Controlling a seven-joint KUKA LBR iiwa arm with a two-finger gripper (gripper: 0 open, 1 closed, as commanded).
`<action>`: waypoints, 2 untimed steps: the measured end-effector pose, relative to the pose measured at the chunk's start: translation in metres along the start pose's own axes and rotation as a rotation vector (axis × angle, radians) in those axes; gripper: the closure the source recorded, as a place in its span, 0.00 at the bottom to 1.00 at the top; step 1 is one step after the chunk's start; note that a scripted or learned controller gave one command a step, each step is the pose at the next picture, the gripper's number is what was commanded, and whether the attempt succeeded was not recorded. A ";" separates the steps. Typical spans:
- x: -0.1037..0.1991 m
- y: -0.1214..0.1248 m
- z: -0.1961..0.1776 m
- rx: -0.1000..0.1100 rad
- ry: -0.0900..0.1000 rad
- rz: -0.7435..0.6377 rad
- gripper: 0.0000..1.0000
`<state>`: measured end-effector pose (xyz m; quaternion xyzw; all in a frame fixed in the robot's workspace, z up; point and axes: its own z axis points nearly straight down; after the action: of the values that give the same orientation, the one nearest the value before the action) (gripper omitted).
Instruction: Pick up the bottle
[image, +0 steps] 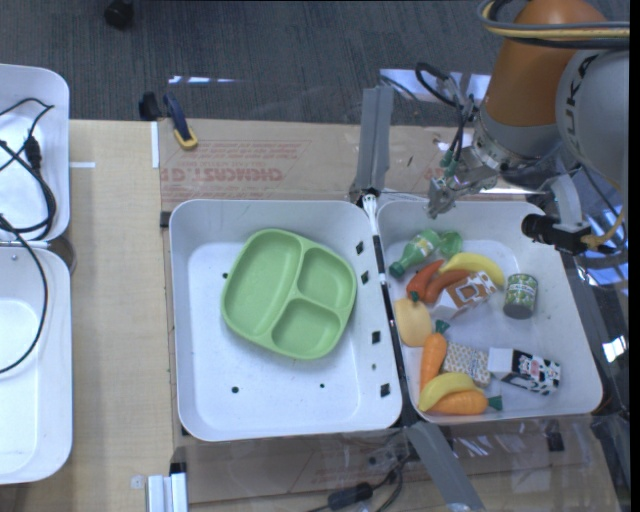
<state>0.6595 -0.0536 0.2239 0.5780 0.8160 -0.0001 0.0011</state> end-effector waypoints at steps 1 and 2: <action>0.000 0.000 0.000 0.001 0.000 0.000 0.00; -0.061 -0.016 0.110 -0.019 -0.009 0.070 0.00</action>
<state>0.6651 -0.1167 0.1144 0.6061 0.7953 0.0052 0.0101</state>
